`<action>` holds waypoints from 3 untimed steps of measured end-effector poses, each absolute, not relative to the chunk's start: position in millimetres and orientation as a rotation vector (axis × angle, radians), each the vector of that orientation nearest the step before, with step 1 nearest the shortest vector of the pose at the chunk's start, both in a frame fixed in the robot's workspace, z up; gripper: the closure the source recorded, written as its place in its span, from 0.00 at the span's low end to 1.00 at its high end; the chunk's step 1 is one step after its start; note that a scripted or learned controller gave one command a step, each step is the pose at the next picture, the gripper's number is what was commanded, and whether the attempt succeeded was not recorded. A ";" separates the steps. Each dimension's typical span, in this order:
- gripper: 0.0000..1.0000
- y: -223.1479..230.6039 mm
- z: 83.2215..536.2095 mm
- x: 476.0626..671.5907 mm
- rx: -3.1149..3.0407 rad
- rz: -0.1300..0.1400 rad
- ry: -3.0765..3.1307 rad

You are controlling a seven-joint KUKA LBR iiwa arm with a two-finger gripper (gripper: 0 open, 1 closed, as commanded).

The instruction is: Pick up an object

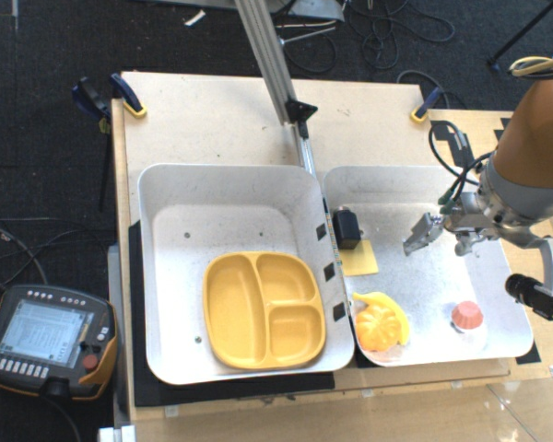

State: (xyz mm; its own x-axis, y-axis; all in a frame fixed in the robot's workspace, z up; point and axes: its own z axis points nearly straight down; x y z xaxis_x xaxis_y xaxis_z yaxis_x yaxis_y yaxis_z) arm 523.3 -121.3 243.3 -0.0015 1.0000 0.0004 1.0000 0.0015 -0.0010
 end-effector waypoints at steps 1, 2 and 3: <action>0.00 -121.4 243.4 523.3 -2.220 0.000 -2.222; 0.00 -121.3 200.1 524.8 -2.219 0.005 -2.219; 0.00 -129.6 151.7 521.6 -2.220 0.005 -2.217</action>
